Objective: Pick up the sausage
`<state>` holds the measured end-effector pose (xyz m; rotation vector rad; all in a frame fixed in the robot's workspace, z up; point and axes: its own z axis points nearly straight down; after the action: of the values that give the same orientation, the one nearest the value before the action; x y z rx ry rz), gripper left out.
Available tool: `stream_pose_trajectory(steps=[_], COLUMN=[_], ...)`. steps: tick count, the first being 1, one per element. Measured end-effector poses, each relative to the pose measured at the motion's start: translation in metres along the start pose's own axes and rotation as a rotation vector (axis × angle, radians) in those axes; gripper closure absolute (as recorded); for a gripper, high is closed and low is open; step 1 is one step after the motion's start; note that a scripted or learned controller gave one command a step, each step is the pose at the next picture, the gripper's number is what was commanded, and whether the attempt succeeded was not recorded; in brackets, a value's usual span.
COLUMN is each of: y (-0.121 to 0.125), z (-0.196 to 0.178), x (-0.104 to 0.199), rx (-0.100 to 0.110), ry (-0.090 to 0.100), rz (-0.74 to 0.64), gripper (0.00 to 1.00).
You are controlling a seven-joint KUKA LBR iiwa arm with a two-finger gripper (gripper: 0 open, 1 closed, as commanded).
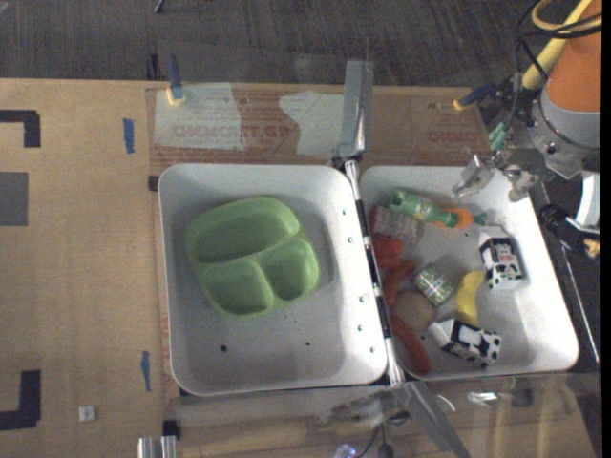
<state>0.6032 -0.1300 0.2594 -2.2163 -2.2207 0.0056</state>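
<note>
In the right bin (544, 322), a reddish-orange sausage-like piece (411, 344) lies along the left wall near the front. A second red piece (392, 261) lies further back by the same wall, and a brown lump (413, 308) sits between them. Which of the red pieces is the sausage I cannot tell for sure. My gripper (493, 181) hangs over the bin's back right corner, well away from both red pieces. It is open with nothing between its fingers.
The right bin also holds a green bottle with an orange end (427, 208), a small can (434, 283), a yellow object (470, 295) and two cow-patterned cartons (501, 260) (472, 342). A green divided plate (252, 254) lies in the left bin (191, 351).
</note>
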Motion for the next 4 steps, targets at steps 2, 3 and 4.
stream_pose_trajectory(steps=[2,3,4], y=[-0.07,-0.123,-0.073], z=[0.078,0.079,0.074], x=[0.116,0.072,0.137], rx=[0.001,0.001,-0.002], ry=[0.0,0.001,-0.001], rz=[-0.274,-0.249,-0.261], gripper=[0.0,0.0,0.0])
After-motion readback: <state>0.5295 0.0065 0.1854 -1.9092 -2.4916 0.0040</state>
